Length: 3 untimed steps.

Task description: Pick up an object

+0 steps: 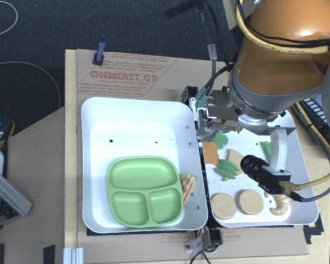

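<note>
We log 2 shallow white bins side by side on the bench, and we take the green divided tray [146,189] as our landmark; it lies flat in the left bin [99,125], toward that bin's near end, with 3 compartments facing up. Just right of the tray, against the left bin's right wall, lies a small pale wooden piece [186,185]. Further right of the tray, in the right bin [304,210], we see 2 round tan discs [237,203] next to each other at the near edge, a green ridged piece [227,168] above them, an orange flat piece [211,154] beside the dividing wall, and a small tan curled piece [281,205] at the near right corner. A white and green curved object [275,152] stands further right still. The arm's grey wrist with its orange band fills the space up and right of the tray, over the far end of the right bin. The gripper [216,121] hangs there near the dividing wall; its fingers are hidden by the wrist hardware, so we cannot tell how far open it is or whether it has hold of anything. A black cylindrical fitting [257,168] with a yellow cable sits over the right bin.
</note>
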Each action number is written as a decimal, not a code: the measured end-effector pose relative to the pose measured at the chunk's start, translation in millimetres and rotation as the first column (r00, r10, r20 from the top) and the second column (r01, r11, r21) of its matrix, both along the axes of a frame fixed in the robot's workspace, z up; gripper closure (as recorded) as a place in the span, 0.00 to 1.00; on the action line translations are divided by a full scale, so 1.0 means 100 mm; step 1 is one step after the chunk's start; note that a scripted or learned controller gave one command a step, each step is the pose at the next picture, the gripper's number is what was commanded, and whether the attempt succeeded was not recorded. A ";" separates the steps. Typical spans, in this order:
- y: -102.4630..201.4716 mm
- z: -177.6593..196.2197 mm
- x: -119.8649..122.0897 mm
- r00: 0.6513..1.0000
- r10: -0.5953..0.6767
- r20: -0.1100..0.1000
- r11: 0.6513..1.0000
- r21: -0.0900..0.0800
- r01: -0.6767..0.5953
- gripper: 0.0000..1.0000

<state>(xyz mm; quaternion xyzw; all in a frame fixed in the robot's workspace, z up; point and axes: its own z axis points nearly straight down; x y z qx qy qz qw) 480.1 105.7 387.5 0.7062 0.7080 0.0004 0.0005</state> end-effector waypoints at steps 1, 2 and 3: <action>0.79 -0.19 -0.02 1.000 0.006 -0.005 1.000 0.001 -0.006 1.00; 0.75 -0.07 -0.01 1.000 0.000 -0.001 1.000 0.001 0.000 1.00; 1.21 0.12 -0.01 1.000 0.002 0.002 1.000 0.002 -0.002 1.00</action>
